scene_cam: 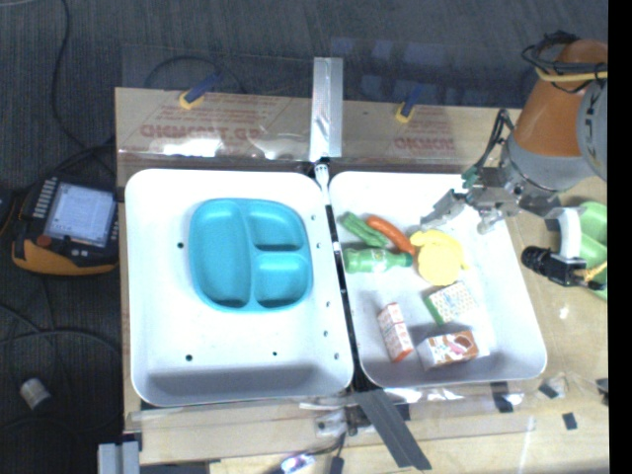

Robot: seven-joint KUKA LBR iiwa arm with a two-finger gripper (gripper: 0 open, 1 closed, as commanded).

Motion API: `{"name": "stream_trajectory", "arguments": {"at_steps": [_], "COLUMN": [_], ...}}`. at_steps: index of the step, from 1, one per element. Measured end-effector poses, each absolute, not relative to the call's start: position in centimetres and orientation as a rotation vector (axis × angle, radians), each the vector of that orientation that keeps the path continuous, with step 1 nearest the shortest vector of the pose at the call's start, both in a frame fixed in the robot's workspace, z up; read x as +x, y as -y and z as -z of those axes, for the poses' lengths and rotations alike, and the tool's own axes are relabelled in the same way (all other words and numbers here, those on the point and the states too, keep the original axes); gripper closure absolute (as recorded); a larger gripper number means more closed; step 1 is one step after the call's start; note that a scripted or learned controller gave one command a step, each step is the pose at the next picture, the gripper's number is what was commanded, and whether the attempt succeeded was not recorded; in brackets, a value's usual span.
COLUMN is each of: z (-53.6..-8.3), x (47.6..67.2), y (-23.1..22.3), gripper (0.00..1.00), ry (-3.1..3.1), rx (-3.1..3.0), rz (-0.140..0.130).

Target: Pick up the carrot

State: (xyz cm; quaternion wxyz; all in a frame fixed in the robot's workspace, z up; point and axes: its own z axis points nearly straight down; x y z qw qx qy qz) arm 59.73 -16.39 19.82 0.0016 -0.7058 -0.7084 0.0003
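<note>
From my station, nearest the camera in the right bin [528, 324] I see a small carton [451, 348] with a red and white print lying on its side by the front wall; just to its left a second small carton [396, 331], red and white, lies at an angle; a little farther back sits a green and white packet [451, 302]; beyond that a yellow lemon-like toy [440, 255] rests near the middle of the bin.

The left bin [158, 354] holds a blue divided plate [249, 253] with three compartments, lying flat about the middle of it.

Farther back in the right bin, a green bottle-shaped toy [375, 259] lies on its side against the inner wall; just behind it the carrot [389, 232], orange, lies at a slant across a green vegetable piece [355, 226], touching it, and its right end comes close to the yellow toy.

The end effector [478, 207] hangs over the back right part of the right bin, beside the yellow toy and apart from the carrot; its fingers [440, 208] are spread, released, with nothing between them; the grey arm [553, 126] with its orange band reaches in behind it.

On the counter [237, 126] at the back lie two yellow and blue clips [197, 93]; on the floor to the left sits a handheld control pendant [67, 223] with a lit screen.
</note>
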Motion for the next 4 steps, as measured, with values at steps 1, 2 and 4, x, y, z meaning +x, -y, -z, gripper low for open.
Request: {"name": "stream_trajectory", "arguments": {"at_steps": [1,2,4], "z": [-17.5,-19.3,-32.2], "x": [62.2,63.1,63.5], "y": [12.3,14.0,9.4], "gripper": [0.0,0.0,0.0], "ry": [2.309,2.064,2.037], "rx": [-2.13,-2.367,-2.394], "rz": [-0.006,-0.005,-0.008]}}
